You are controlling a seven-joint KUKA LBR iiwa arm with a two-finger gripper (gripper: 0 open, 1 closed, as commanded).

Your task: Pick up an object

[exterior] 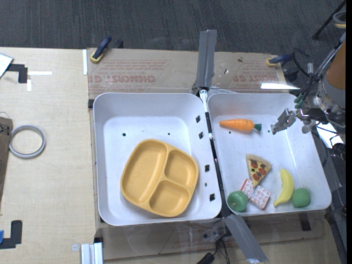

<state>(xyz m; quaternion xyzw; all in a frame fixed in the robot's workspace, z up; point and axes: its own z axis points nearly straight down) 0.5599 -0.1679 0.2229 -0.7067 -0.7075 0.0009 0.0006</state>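
The right bin (308, 147) holds an orange carrot (239, 125) at its back, a pizza slice (257, 169), a yellow banana (284, 187), a green apple (237, 201), a small green round fruit (301, 197) and a red-and-white checked piece (257, 195). My gripper (282, 121) hangs over the back right of this bin, to the right of the carrot's green end and apart from it. It is open, with nothing between its fingers.
The left bin (110, 125) holds a yellow divided plate (160, 177). A grey divider bar (206, 59) runs between the bins at the back. A tape roll (25, 141) lies on the bench at far left. Cables and arm hardware crowd the right edge.
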